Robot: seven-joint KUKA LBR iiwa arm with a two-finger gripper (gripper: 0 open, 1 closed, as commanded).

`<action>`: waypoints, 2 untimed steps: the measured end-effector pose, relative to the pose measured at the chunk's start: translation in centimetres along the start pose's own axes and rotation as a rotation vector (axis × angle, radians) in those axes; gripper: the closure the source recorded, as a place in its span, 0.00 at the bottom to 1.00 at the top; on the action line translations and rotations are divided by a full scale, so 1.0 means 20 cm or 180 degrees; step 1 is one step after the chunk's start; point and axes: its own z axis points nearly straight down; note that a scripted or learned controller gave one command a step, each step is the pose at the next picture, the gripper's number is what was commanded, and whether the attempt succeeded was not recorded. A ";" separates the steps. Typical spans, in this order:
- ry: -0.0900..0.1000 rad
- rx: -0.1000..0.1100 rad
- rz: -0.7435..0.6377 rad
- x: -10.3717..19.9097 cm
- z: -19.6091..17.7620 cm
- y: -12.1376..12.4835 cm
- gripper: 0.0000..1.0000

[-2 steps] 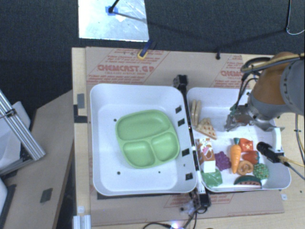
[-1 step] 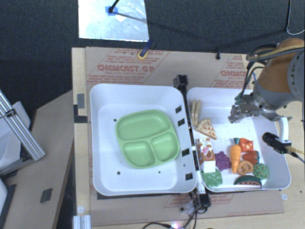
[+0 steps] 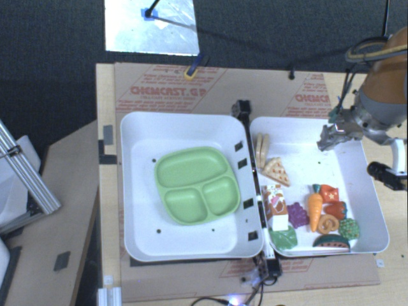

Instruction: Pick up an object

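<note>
Two white bins sit side by side on a desk. The left bin [image 3: 137, 190] holds a green divided plate [image 3: 194, 185]. Toy foods [image 3: 315, 210] cluster along the right bin's [image 3: 376, 225] near edge. The gripper [image 3: 326, 138] hovers above that bin's far side; its grip cannot be made out.

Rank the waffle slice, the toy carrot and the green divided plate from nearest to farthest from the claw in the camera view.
From the claw, at the right bin's far right edge:
1. Waffle slice, by the right bin's left wall, nearest, though the carrot is not much farther.
2. Toy carrot, upright in the toy cluster at the bin's near end.
3. Green divided plate, in the left bin, clearly farthest.
</note>
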 end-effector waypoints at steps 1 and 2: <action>0.0003 0.0010 -0.0001 0.00 -0.09 0.01 1.00; 0.0011 0.0011 -0.0015 0.31 -0.08 0.08 1.00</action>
